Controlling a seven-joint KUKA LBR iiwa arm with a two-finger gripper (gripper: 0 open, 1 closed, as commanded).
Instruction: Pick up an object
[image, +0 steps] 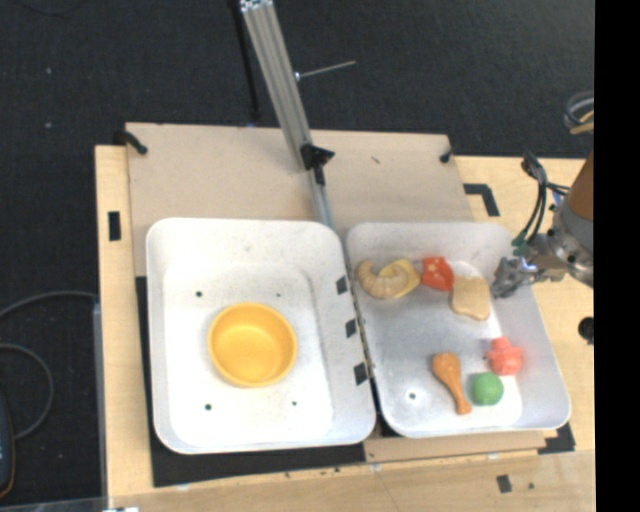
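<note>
White left bin (180, 300) holds 1 yellow bowl (252, 344); hand (508, 277) state unclear.

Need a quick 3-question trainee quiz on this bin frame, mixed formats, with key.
1. True or false: the yellow bowl sits in the right bin.
2. Which item lies nearest the end effector?
A. green ball
B. tan bread-like piece
C. orange drumstick
3. Fill in: the green ball lies directly below the ___ item, in the camera view.

Key
1. False: it sits in the left bin.
2. B
3. pink
</note>
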